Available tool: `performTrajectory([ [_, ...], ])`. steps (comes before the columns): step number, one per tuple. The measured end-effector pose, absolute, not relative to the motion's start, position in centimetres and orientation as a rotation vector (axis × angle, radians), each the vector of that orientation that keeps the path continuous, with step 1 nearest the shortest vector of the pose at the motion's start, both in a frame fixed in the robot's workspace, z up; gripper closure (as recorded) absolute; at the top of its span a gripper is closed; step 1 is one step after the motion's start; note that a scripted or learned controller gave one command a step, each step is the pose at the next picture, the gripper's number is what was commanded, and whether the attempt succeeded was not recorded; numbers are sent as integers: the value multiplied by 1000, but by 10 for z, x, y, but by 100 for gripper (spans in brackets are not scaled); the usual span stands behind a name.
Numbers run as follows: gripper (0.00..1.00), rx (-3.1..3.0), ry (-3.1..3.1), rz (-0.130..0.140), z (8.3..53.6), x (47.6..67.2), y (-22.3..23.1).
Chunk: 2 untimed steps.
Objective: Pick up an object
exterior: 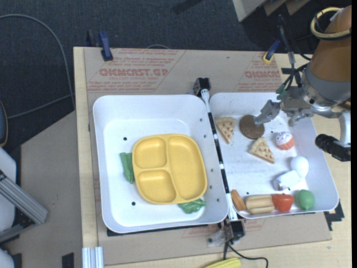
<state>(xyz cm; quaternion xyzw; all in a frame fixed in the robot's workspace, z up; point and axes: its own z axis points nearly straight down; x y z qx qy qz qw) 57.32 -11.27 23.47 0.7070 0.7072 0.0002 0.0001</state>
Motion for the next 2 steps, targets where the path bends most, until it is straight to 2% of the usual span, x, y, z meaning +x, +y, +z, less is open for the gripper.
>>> performTrajectory([
  [1,0,2222,2221,-1,86,613,-115],
  [2,0,2224,2221,-3,84,523,-149],
])
